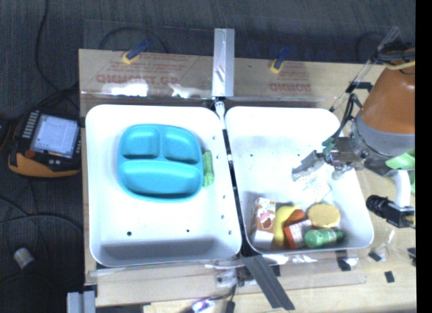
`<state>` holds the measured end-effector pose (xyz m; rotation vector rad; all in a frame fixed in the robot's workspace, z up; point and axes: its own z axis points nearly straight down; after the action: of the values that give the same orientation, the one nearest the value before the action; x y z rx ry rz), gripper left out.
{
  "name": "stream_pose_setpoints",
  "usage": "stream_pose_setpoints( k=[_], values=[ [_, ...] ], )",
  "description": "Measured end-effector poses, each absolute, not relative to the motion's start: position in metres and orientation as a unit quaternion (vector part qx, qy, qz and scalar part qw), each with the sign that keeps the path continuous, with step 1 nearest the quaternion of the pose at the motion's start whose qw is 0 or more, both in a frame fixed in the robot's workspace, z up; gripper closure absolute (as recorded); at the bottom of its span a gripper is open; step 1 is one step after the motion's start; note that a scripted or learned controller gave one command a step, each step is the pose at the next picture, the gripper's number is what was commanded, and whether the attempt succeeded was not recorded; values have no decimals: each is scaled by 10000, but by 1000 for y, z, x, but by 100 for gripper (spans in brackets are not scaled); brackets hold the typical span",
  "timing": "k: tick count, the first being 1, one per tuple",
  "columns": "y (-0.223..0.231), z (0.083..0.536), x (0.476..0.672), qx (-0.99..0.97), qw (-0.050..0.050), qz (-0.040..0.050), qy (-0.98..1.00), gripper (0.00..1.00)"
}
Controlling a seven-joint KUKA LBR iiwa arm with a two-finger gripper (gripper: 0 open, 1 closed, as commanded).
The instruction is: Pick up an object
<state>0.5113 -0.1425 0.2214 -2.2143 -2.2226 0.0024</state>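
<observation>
Nearest the camera, at the front edge of the right bin (351,234), I saw the small food items huddled together, below the pincer and a little to its left: a round tan bun-like piece (324,215), a green bottle-shaped toy (322,238) lying on its side just under it, a red-orange piece (294,229) touching a yellow banana-like one (283,218), and a white carton with red print (264,214) at the left end of the heap. None of them touched the pincer; a stretch of bare bin floor lay between.

Above that cluster, the pincer (307,165) hung over the middle of the right bin, reaching in from the right, its grey metal fingers (302,168) pointing left and slightly down. I could see nothing between them, but I could not tell how far apart they stood. Behind it, to the right, the arm (390,106) showed its orange band over the grey wrist.

Well to the left of the pincer, across the divider, the left bin (135,237) carried a blue sectioned plate (160,161) with a thin green strip (207,168) lying against its right rim.

Farther back, beyond both bins, the worktop (162,72) showed two yellow-and-blue clamps (136,50) at its far edge.
</observation>
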Motion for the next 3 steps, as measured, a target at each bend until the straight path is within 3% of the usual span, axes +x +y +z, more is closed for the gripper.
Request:
stream_pose_setpoints(
  k=[1, 2, 3],
  values=[
    [-190, 190, 535, -7611, 18, 8, -6486, 0],
    [-200, 95, 544, -7814, 16, -13, -6240, 0],
    [-186, 90, 551, -8352, -42, -26, -5500, 0]
  ],
)
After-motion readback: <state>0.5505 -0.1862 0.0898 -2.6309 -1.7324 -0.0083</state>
